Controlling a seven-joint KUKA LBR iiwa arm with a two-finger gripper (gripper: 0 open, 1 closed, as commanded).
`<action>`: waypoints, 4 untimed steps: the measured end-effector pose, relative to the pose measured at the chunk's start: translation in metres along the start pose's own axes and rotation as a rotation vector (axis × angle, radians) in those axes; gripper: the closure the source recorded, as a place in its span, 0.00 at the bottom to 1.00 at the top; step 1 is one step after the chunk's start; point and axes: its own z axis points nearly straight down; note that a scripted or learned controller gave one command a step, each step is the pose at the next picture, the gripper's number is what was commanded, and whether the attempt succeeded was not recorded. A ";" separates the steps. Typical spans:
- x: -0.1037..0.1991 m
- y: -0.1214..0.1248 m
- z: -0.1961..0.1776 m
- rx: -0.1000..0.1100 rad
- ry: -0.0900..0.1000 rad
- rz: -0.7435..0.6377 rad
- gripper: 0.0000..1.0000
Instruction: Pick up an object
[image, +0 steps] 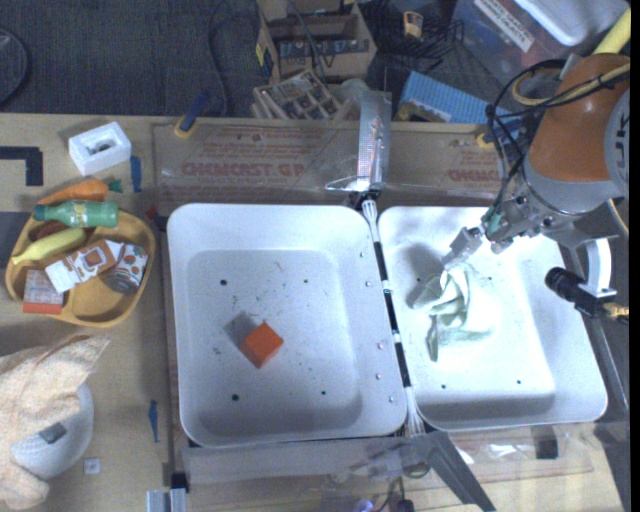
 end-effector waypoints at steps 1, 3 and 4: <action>0.000 -0.020 0.096 -0.001 0.000 0.074 0.00; 0.010 -0.028 0.103 -0.011 -0.004 0.006 0.00; 0.007 -0.028 0.091 -0.016 -0.009 0.010 1.00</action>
